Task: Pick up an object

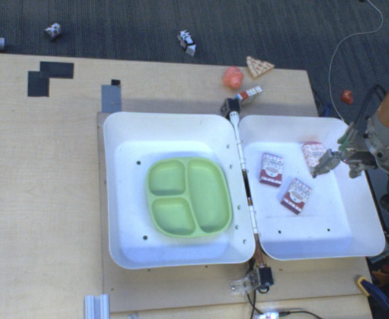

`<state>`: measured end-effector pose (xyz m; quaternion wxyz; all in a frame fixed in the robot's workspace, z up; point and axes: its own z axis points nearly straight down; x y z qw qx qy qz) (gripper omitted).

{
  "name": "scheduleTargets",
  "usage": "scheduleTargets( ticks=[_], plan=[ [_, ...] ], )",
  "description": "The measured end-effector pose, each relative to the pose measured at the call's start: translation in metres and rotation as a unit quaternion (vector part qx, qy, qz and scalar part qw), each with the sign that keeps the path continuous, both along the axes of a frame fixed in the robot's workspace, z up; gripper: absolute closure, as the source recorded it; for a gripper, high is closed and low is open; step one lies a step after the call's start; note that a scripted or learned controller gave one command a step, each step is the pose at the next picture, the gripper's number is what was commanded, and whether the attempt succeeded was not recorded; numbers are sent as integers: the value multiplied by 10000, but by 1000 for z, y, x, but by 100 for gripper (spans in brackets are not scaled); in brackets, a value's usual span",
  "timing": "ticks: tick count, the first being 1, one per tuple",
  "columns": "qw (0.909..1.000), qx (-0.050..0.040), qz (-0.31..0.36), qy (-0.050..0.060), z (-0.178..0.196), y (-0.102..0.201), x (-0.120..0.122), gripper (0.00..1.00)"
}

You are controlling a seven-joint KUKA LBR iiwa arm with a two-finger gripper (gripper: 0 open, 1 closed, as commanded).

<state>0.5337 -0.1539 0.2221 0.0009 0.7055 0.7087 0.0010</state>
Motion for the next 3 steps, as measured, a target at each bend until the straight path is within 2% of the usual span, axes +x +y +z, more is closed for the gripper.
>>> scheduleTargets(
  ticks=[1,2,3],
  plan=[
    [10000,-11,-15,-60,-123,34,37,0],
    [10000,-11,-15,-41,-135,71,-24,0],
    [10000,-15,-11,-75,-123,71,-22,100]
  ],
)
